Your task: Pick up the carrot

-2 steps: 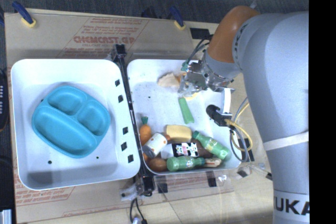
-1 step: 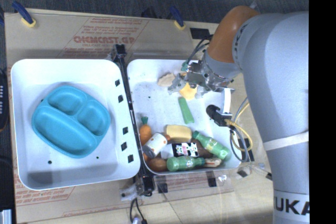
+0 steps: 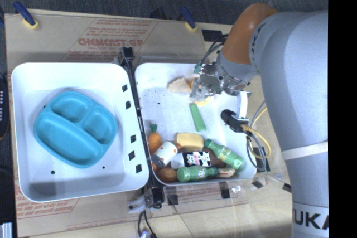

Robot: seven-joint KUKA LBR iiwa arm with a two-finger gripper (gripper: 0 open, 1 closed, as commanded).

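Observation:
The carrot [image 3: 154, 142], orange with a green top, lies in the right bin [image 3: 167, 72] against its left wall, low in the pile. My gripper [image 3: 201, 88] hangs over the upper part of that bin, well up and right of the carrot, with the orange-banded wrist behind it. Just left of the gripper sits a beige lump [image 3: 179, 85]. A green stick [image 3: 197, 117] lies directly below the gripper.
Around the carrot crowd a white cup [image 3: 165, 152], a yellow block [image 3: 189, 140], a black-and-white carton [image 3: 193, 159], two green bottles [image 3: 224, 154] [image 3: 196, 174] and a brown item [image 3: 165, 175]. The left bin [image 3: 22, 81] holds a blue divided tray [image 3: 75, 128].

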